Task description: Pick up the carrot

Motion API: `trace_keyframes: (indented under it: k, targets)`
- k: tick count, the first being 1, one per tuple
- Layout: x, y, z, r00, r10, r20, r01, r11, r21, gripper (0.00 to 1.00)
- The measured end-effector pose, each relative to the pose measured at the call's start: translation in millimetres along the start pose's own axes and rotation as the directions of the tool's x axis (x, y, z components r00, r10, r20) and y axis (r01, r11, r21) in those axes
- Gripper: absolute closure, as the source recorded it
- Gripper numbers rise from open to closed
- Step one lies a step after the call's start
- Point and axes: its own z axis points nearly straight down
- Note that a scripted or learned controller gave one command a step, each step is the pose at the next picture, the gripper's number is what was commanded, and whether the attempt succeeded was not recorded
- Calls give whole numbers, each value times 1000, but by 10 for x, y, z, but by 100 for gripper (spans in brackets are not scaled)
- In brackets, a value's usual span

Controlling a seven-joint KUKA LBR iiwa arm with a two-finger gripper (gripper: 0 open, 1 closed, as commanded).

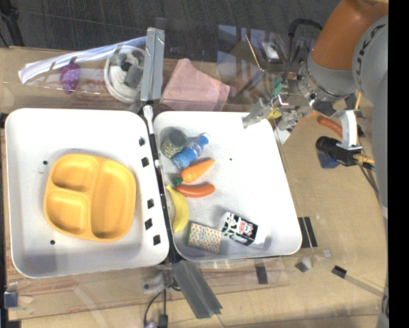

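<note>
Right bin (273, 183) with carrot (198, 170), left with yellow tray (89, 197); jaws' state unclear

Bench (327, 203): light brown wood, fills most of view, w/ bits of dark tape along front edge and at right.
Floor (74, 5): dark, carpet-like, seen beyond bench's far edge.
Bins: two shallow white ones side by side, left bin (27, 251) and right bin (259, 183) touching at centre.
Far edge clutter: clear plastic bag (68, 70) at left, pink cloth (194, 84) just behind right bin.
Light: even, soft shadows, some glare on plastic.
</note>
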Motion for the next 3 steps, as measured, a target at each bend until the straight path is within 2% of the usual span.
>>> trace_keyframes:
  k: [1, 2, 3]
  targets:
    - [412, -58, 1550, 999, -48, -1, 48, 999, 3, 0]
    - [1057, -377, 1810, 976, -216, -1, 216, 976, 1, 0]
    - [978, -867, 1819, 958, -286, 0, 286, 958, -1, 0]
